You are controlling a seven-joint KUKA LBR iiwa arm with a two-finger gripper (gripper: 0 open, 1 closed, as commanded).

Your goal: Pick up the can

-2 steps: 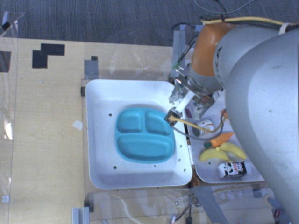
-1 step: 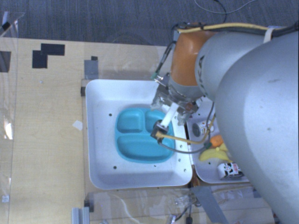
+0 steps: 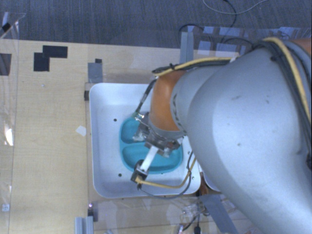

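Observation:
My gripper (image 3: 155, 139) points down into the left white bin (image 3: 105, 130), below the orange wrist band (image 3: 163, 106). It hangs over a teal, two-lobed plastic piece (image 3: 130, 130) that lies in the middle of that bin. The wrist and arm hide the part of the teal piece right under the gripper, along with anything that lies there. My grey arm (image 3: 243, 130) covers the right half of the view.
A sliver of the right bin (image 3: 206, 181) shows under the arm. Metal brackets (image 3: 95, 72) stand at the left bin's corners. Black tape marks (image 3: 49, 56) lie on the wooden bench at the back left. A yellow cable (image 3: 163, 184) loops over the bin's near rim.

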